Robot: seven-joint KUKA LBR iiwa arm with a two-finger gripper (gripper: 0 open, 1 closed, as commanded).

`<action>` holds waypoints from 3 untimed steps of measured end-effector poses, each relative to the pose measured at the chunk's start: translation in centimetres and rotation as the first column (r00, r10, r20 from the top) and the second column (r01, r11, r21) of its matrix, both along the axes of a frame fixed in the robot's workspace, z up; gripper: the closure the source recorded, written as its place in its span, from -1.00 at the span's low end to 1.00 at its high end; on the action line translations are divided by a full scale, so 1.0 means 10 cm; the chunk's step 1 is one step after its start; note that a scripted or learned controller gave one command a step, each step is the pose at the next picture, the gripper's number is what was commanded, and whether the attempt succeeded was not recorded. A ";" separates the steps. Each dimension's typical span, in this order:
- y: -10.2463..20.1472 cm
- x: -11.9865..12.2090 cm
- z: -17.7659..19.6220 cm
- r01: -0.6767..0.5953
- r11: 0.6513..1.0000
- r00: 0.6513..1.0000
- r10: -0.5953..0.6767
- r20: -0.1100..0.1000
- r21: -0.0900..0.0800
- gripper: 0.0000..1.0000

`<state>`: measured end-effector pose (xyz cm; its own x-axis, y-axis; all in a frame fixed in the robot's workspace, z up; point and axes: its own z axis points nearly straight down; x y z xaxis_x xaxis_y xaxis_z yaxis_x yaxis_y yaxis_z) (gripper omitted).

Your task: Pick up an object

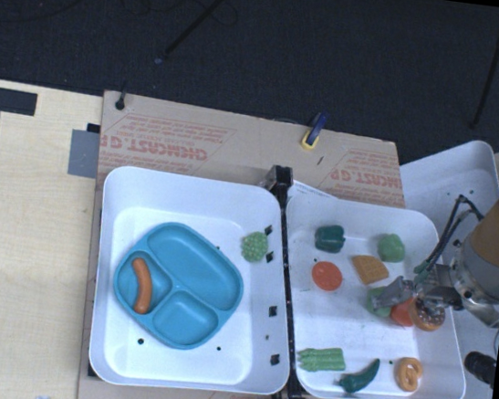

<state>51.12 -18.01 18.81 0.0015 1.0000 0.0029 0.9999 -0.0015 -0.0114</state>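
At the near edge of the right bin (pixel 430 387) lie 3 things in a row: a light green ridged piece (pixel 320 359) to the left, a dark green pepper-shaped piece (pixel 359 376) just beside it, and a tan ring-shaped pastry (pixel 407 374) toward the right corner. In the left bin (pixel 109 349) a blue divided plate (pixel 184 282) sits left of centre, with an orange sausage (pixel 141 284) lying in its left compartment.

Farther back in the right bin, the gripper (pixel 412 303) is down near the bin floor at the right side, the arm reaching in from the right. A red-orange object (pixel 405 313) sits right at its tip, touching or nearly touching a grey-green lump (pixel 383 301) on its left; I cannot tell whether the fingers are apart or closed, or whether they grip anything. Left of that, well apart, lies a red tomato-like ball (pixel 326 275), with an orange wedge (pixel 370 269) between it and the gripper.

Farther still are a dark green bell pepper (pixel 329 238) and a lighter green block (pixel 391 248). A pale green bumpy cluster (pixel 255 245) rests at the far right side of the left bin, by the divide between the 2 bins.
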 end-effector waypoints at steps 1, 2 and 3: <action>0.00 0.03 0.05 -0.001 1.000 1.000 0.001 0.010 -0.002 -1.00; 0.00 -0.03 -0.40 -0.003 1.000 1.000 0.003 0.005 0.000 -1.00; 0.01 -0.02 -0.81 0.000 1.000 1.000 0.000 0.009 -0.003 -1.00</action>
